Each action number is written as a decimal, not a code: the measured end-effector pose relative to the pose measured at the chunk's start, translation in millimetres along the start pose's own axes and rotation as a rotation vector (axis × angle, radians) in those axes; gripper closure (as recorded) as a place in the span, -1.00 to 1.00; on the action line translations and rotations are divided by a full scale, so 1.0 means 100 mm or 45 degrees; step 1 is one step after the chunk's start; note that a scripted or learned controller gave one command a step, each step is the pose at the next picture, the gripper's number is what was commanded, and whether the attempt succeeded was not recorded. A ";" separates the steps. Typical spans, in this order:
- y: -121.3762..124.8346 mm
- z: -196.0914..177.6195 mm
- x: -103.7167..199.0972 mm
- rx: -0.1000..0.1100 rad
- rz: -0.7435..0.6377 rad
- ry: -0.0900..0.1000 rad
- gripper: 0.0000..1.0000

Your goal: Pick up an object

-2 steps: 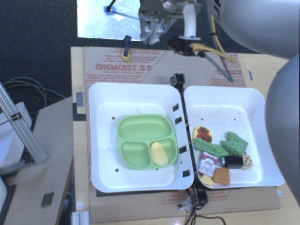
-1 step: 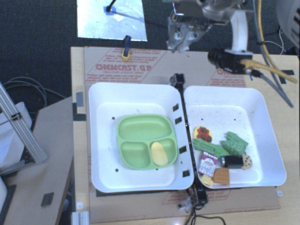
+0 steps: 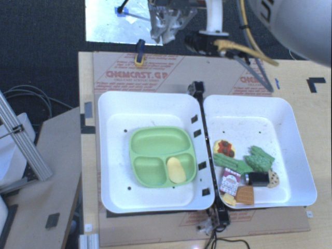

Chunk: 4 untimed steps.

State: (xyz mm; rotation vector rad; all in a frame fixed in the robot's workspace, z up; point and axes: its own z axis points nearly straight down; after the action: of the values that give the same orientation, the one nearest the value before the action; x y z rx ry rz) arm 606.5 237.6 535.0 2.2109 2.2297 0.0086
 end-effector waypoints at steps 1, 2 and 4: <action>0.64 0.00 -0.05 -0.002 0.012 -0.002 1.00; 0.62 0.00 -0.04 0.004 0.007 -0.004 1.00; 0.62 0.00 -0.04 0.004 0.007 -0.004 1.00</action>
State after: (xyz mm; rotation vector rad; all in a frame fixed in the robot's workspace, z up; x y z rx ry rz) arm 668.3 234.0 535.1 2.2168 2.2233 0.0019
